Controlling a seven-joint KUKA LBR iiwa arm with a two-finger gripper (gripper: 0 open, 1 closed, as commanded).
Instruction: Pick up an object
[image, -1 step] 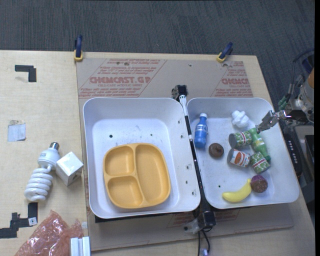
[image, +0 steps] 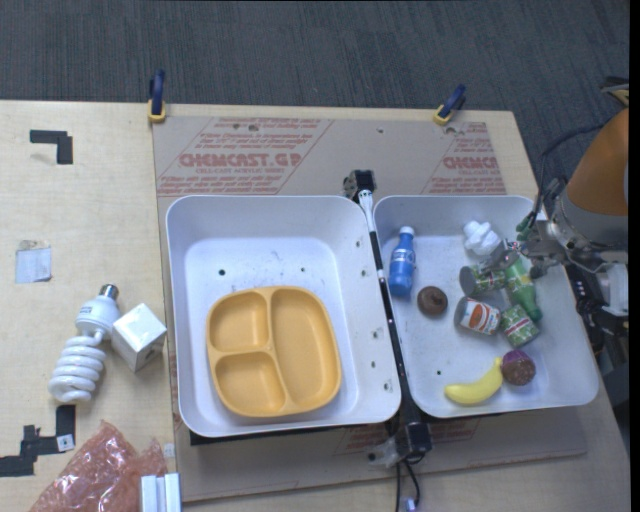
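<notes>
Here the right bin (image: 560, 395) holds a loose crowd of small things, and any one of them can serve. The nearest to the gripper (image: 535, 240) is a green can (image: 518, 283), lying tilted against a second can (image: 480, 317) and a small green pack (image: 519, 327). These cans look stiff and light, but round and smooth, so they may roll or slip; I judge that a hold across the middle of the body is safest. The banana (image: 476, 386) at the front wall lies apart from the others and seems a toy, light and firm, easy to take across its curve. The blue bottle (image: 402, 262) lies alone near the left wall, also a clean target. A white lump (image: 481, 238), a brown ball (image: 432, 300) and a dark red ball (image: 518, 368) are harder, being round.

The gripper is at the right rim of this bin, beside the cans; I cannot tell how its jaws stand. The left bin (image: 190, 300) carries a yellow tray (image: 272, 350).
</notes>
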